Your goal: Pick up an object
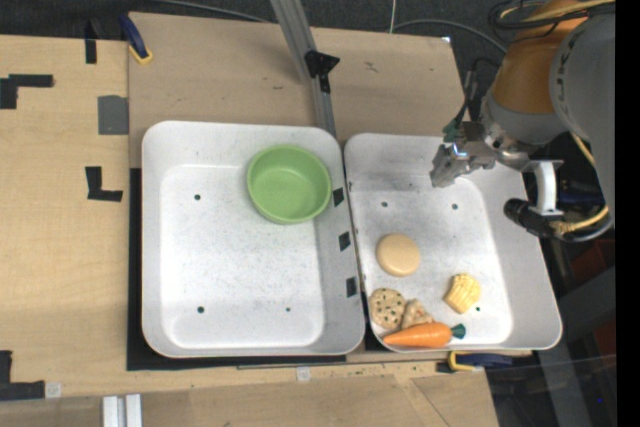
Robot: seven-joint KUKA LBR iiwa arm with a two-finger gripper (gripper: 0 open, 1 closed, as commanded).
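The camera view looks down at a slant on the bench [220,75], where two shallow white bins sit side by side. Taking the right bin [520,265] as the landmark, the left bin [170,245] lies against its left wall, the two rims touching along the middle.

The arm [555,65], grey with an orange band, comes in over the right bin's far right corner. Its gripper [447,170] hangs above the far part of the right bin, near the back wall and a little right of the bin's middle line. Whether it is open or closed cannot be told from this angle; nothing is visible in its grasp.

The things to pick lie in the near half of the right bin, well apart from the gripper. A round tan bun [399,255] sits near the bin's centre. Toward the near wall, a yellow piece of corn [462,293] lies to the right of the bun. A brown cookie [386,306] rests near the near left corner, and an orange carrot [420,335] lies along the near wall, just beside the cookie.

Left of the right bin, a green bowl [289,183] stands upright in the far right part of the left bin, close to the shared rim.
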